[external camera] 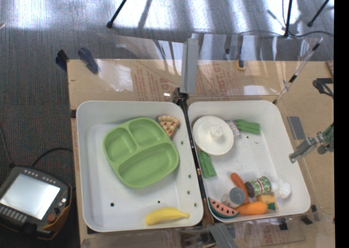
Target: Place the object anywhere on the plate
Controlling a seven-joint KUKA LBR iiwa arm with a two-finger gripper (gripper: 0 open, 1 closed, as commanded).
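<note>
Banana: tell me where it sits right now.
The banana lies in the left bin, against its near wall toward the right corner, below the green plate and apart from it.

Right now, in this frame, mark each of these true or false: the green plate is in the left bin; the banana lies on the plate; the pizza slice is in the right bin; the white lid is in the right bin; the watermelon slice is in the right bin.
1. The green divided plate sits in the left bin. True.
2. The banana lies on the plate. False: it lies on the bin floor, near the front edge, apart from the plate.
3. The pizza slice is in the right bin. False: it is in the left bin, beside the plate's far right corner.
4. The white round lid is in the right bin. True.
5. The watermelon slice is in the right bin. True.
</note>
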